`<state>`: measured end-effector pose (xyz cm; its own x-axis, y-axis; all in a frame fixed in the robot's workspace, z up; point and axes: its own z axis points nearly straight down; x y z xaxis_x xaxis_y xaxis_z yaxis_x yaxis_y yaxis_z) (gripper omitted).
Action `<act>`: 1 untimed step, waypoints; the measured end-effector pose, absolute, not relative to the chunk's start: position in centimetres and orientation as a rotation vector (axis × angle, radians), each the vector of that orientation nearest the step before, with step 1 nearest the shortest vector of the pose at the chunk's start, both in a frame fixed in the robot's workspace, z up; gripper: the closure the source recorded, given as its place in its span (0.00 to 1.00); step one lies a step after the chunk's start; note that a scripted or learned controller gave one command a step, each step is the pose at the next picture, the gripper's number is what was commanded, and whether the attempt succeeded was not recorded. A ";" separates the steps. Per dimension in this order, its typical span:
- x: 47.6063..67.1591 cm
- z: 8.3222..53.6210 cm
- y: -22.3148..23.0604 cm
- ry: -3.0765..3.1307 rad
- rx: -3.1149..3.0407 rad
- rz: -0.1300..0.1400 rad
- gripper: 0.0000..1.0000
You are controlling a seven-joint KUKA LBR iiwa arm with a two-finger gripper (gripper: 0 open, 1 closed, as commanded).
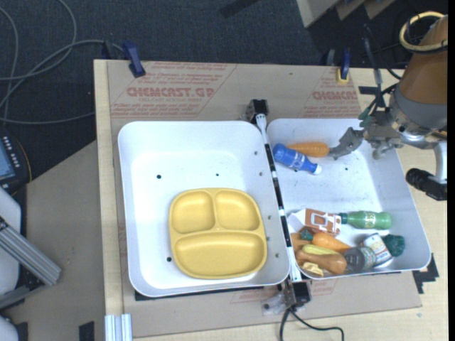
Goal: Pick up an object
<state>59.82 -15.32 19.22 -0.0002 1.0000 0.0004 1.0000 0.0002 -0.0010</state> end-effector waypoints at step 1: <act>61.7 8.6 -8.7 -2.222 -2.207 0.005 0.00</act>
<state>61.73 -8.66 8.60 -0.0069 1.0000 0.0047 0.9999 0.0069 -0.0092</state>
